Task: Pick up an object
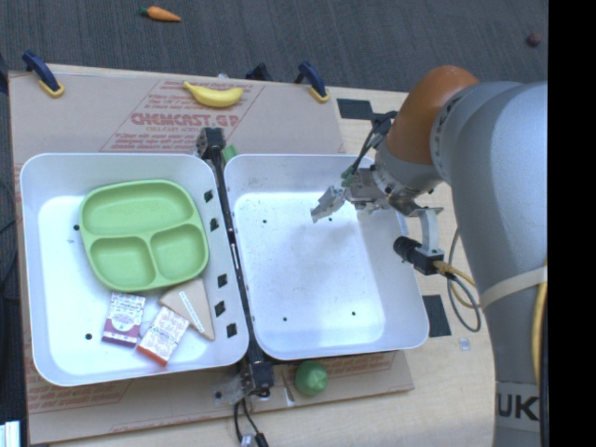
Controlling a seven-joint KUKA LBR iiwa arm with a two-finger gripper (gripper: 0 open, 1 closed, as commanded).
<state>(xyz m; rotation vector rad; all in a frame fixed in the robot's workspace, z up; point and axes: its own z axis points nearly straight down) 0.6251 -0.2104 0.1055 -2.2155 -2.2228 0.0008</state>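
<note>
My gripper (328,204) hangs over the upper middle of the right bin (396,319), above its bare white floor, and I see nothing in it. The left bin (37,250) holds a green divided plate (140,231). In front of the plate lie two small printed packets (124,318) (164,333) and a beige wedge (192,311). All of these lie well to the left of the gripper, across the divider (228,250) between the bins.
A yellow banana (214,92) lies on the cardboard behind the bins. A green ball (311,377) sits just outside the right bin's front rim. Blue clamps (44,73) (312,79) grip the board's back edge. An orange carrot (163,13) lies on the floor.
</note>
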